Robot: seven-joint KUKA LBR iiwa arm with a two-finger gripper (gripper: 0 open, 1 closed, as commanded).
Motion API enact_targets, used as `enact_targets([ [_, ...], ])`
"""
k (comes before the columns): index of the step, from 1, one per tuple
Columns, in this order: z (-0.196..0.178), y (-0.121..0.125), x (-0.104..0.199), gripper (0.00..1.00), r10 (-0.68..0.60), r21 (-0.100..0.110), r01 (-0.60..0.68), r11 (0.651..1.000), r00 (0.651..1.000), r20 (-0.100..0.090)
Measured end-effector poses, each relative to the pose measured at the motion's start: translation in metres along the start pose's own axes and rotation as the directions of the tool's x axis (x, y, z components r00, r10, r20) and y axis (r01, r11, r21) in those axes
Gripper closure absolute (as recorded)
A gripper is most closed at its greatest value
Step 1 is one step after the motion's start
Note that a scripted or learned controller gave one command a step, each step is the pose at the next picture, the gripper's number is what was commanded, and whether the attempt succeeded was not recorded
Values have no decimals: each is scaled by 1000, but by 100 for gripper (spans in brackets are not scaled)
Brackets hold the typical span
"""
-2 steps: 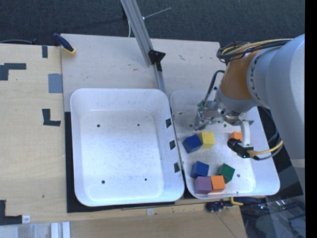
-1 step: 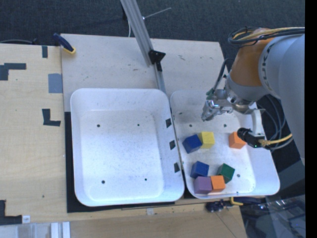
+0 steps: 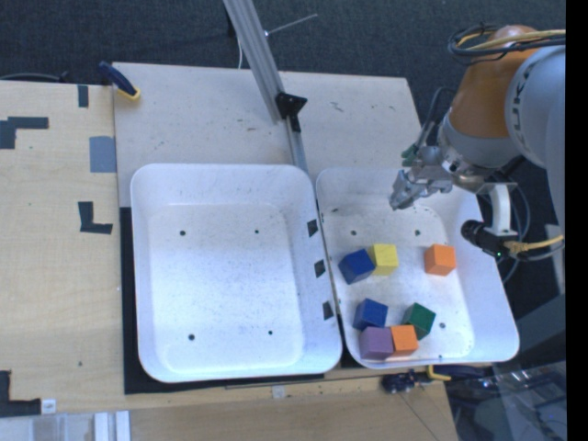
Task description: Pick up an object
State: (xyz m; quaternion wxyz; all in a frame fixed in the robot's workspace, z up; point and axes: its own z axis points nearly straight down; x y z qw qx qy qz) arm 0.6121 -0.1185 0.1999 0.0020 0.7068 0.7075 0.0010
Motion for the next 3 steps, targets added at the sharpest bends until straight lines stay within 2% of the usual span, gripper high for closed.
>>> enact_targets([
  [1,-53,2,0,100,-1,-1,1,1000,1000,0],
  [3,-57,22,96,100,-5,5,5,1000,1000,-3],
])
